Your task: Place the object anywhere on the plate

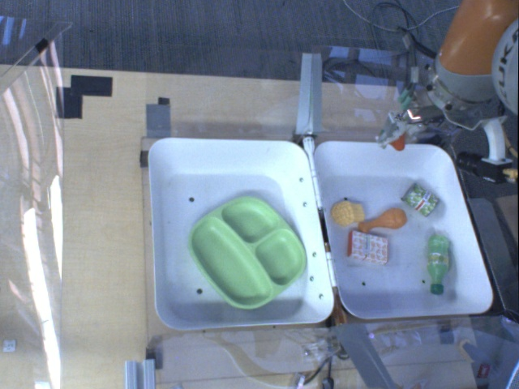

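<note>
A green three-compartment plate (247, 251) lies in the left white bin (174, 217), slightly right of its middle. My gripper (396, 136) hangs over the far edge of the right bin (462, 217), well away from the plate. A small orange-red object (396, 143) shows between its fingertips, lifted above the bin rim.
The right bin holds a yellow lumpy toy (347, 212), an orange drumstick (383, 220), a red-and-white packet (368, 247), a green bottle (437, 262) and a green-and-white packet (421, 200). A metal divider (308, 104) runs between the bins at the back.
</note>
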Available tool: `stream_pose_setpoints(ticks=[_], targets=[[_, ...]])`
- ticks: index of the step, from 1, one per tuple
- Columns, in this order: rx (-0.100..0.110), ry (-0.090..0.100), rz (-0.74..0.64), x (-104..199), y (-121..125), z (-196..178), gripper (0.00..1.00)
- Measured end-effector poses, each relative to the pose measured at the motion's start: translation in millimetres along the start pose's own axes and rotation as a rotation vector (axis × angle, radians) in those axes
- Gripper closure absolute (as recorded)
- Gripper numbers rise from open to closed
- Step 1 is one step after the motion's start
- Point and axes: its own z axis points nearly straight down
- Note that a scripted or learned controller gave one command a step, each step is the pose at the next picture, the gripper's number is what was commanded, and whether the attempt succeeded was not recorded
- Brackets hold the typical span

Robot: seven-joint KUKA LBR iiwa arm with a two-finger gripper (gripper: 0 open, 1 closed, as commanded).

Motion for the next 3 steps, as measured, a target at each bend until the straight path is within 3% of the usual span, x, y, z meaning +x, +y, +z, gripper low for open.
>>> stream_pose_setpoints(ticks=[1, 2, 3], targets=[[0.005, 0.003, 0.062, 70, -24, 51, 1.00], [0.003, 0.003, 0.039, 145, -68, 18, 1.00], [0.005, 0.003, 0.006, 221, -66, 51, 1.00]])
